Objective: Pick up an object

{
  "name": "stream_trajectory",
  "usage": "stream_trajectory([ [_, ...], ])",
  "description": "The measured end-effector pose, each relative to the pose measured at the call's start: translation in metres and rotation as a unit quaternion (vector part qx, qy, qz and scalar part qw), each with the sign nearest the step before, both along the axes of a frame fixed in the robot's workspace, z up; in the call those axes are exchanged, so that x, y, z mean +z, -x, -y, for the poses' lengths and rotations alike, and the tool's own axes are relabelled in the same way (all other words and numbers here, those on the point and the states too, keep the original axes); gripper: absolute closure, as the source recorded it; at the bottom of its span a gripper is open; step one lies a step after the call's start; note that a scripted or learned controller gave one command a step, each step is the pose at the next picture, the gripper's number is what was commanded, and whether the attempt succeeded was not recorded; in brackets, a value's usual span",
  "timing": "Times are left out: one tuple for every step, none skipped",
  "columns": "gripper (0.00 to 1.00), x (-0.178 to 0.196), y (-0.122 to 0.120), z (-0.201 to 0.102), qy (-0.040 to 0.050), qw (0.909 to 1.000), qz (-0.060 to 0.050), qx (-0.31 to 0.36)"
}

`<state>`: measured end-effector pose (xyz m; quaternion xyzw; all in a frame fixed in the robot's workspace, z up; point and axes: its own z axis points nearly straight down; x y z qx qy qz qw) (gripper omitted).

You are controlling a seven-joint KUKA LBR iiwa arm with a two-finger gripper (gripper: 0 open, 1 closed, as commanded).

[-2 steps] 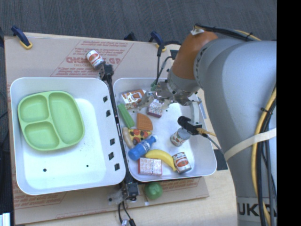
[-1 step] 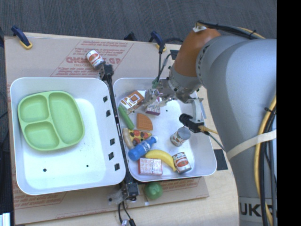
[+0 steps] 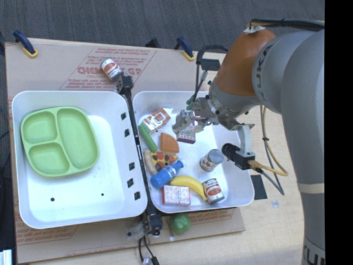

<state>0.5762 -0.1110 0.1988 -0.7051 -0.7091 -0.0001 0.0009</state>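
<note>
A small dark-red packet (image 3: 187, 135) is seen near the middle of the right bin (image 3: 242, 195), directly beneath the gripper (image 3: 186, 121), and is judged to be the object most likely aimed at, since the task names none. The packet appears to touch the gripper's underside, but whether it is pinched cannot be told; the state of the end effector is not resolved at this angle. The grey arm (image 3: 287, 93) is extended from the right over the bin's rear half, presumably so that the tool descends steeply onto the pile rather than sweeping through it.

Around the packet the remaining contents of the right bin are laid loosely. A small carton with a red-and-white label (image 3: 156, 120) lies just to its left, with a green cucumber-like piece (image 3: 148, 138) beside the dividing wall. An orange wedge (image 3: 169, 143) lies just in front of the packet, and a flat piece with mixed coloured toppings (image 3: 163, 160) is nearer the front. A blue bottle (image 3: 166, 174) rests against a banana (image 3: 188, 184); a red-and-white box (image 3: 176, 195) sits at the front wall. Two cans are present: one upright with a silver lid (image 3: 210, 160), one tipped beside the banana (image 3: 213, 190).

The left bin (image 3: 71, 203) holds a green divided tray (image 3: 59, 141). Outside the bins, another can (image 3: 111, 69) lies on the cardboard behind, and a green ball (image 3: 180, 223) in front.
</note>
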Motion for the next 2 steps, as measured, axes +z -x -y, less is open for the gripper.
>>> stream_trajectory([
  [1.00, 0.049, -0.081, -0.065, 0.0003, 1.0000, 0.001, 0.001],
  [1.00, 0.031, 0.017, -0.070, 0.0009, 1.0000, -0.002, 0.000],
])
